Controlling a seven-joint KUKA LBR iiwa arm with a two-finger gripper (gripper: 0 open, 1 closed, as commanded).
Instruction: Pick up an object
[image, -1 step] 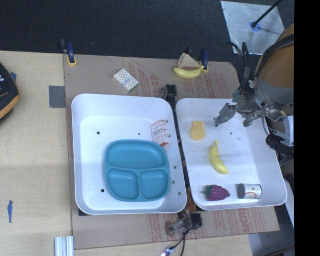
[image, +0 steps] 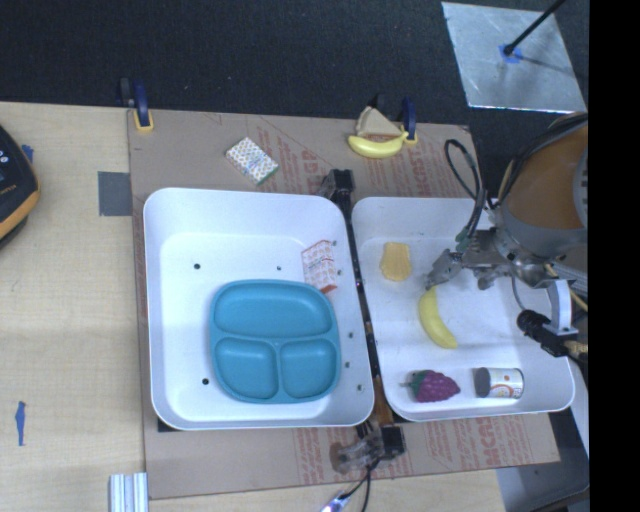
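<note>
Blue tray (image: 274, 338): far left of the pincer, in the left bin (image: 170, 215).
Yellow block (image: 396, 262): just left of it.
Banana (image: 436, 320): just below-left, likeliest target.
Pincer (image: 447, 267): low over the right bin (image: 560, 395), fingers spread, pinching nothing.

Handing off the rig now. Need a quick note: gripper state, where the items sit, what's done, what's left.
Gripper: low over the right bin, near its middle, above the banana; nothing seen between the fingers, and whether they are open or shut is not readable.
Right bin items: banana in the middle, yellow block up and left of it, purple grapes and a small can lying on its side along the near wall.
Left bin: blue divided tray, small red-and-white packet by its right wall.
Done: arm brought over the right bin.
Left: grasp and lift an object; the banana looks closest.
</note>
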